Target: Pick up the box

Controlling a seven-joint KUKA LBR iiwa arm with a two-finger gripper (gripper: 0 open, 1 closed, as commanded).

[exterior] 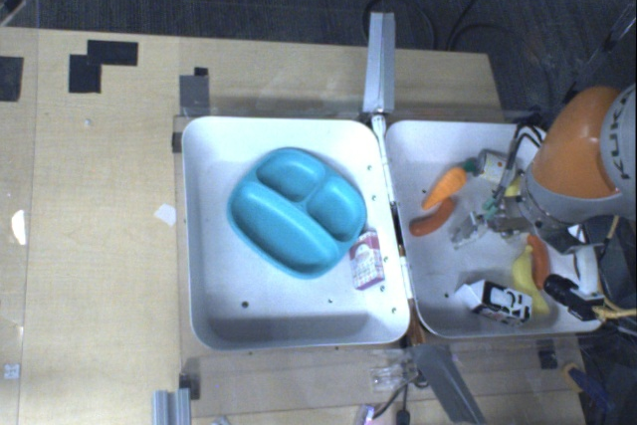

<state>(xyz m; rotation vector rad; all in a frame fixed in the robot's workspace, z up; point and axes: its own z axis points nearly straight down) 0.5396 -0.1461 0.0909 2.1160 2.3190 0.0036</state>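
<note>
A small white and pink box [366, 260] lies in the left bin [214, 314], against its right wall and beside the blue divided plate [297, 209]. A black and white box-like item [504, 302] rests near the front of the right bin [438, 309]. My gripper [482, 220] hangs over the middle of the right bin, just right of an orange carrot [444, 186] and a red sausage [431, 223]. It is well apart from the pink box and a little above the black and white item. Nothing shows held in it.
A yellow banana [525, 276] and a red-orange piece [539, 257] lie under the wrist at the right bin's right side. A pale small item [490, 161] sits near the bin's back. A metal divider post [379, 65] stands between the bins.
</note>
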